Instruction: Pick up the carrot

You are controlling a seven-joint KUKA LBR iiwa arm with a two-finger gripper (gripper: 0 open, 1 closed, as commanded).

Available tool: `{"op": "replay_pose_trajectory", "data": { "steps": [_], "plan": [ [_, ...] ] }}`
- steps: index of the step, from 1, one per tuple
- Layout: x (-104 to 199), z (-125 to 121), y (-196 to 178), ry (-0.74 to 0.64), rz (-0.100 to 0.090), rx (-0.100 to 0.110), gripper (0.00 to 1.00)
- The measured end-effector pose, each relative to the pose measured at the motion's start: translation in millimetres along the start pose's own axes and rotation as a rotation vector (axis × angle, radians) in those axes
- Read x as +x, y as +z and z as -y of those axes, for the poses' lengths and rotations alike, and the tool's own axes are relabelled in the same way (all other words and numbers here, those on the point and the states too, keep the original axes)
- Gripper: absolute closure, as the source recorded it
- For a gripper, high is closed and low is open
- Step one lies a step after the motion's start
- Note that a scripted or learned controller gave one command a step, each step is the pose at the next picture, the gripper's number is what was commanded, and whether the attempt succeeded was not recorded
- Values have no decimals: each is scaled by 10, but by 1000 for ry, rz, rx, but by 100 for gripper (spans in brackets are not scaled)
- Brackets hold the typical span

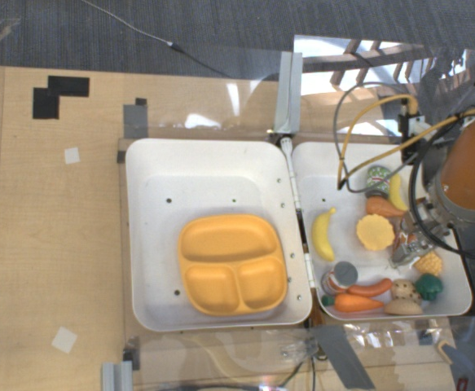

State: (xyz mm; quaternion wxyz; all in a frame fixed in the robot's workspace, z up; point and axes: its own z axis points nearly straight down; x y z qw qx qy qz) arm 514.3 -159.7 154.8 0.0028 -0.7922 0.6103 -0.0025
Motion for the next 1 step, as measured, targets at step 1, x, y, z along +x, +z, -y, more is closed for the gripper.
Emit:
{"op": "replay_pose_trajectory", "data": {
  "steps": [1],
  "plan": [
    [-426, -155, -110, 56, 2, -2, 100]
  ]
}}
